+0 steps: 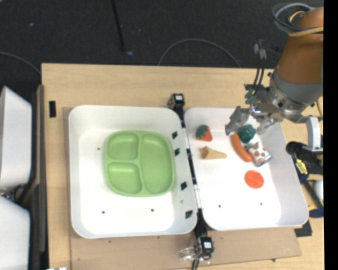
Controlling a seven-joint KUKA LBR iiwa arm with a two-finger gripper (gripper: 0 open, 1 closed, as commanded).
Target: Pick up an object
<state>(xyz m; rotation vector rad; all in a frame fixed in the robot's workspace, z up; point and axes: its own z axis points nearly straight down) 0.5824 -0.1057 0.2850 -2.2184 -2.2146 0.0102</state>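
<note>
Tool (247, 124) over right bin (281, 207), fingers spread around teal piece (247, 133), nothing pinched; carrot (240, 148), slice (254, 179), wedge (213, 153) lie nearby; grasp and lift remain.

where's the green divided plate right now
In the camera view, the green divided plate lies in the left bin, near its middle, across the divider from the right bin holding the toy food.
</note>
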